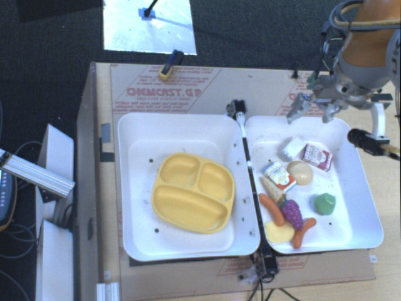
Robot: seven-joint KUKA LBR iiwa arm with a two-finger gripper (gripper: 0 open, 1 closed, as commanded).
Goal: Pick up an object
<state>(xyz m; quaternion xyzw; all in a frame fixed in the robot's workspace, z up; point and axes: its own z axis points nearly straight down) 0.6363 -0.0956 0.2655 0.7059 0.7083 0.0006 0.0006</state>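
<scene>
My gripper (313,113) hangs above the far edge of the right bin (360,187), open, with nothing between its fingers. Below it in that bin lie a white block (292,148), a red and white packet (317,156), a small printed carton (279,175), a tan round piece (301,172), a green piece (324,203), a purple grape bunch (292,212), an orange carrot (271,209), a yellow piece (278,232) and a reddish sausage (302,231). All sit nearer the front than the gripper.
The left bin (135,187) holds a yellow divided plate (193,192). A black divider rail (249,174) runs between the two bins. Cardboard (188,86) lies under the bins at the back.
</scene>
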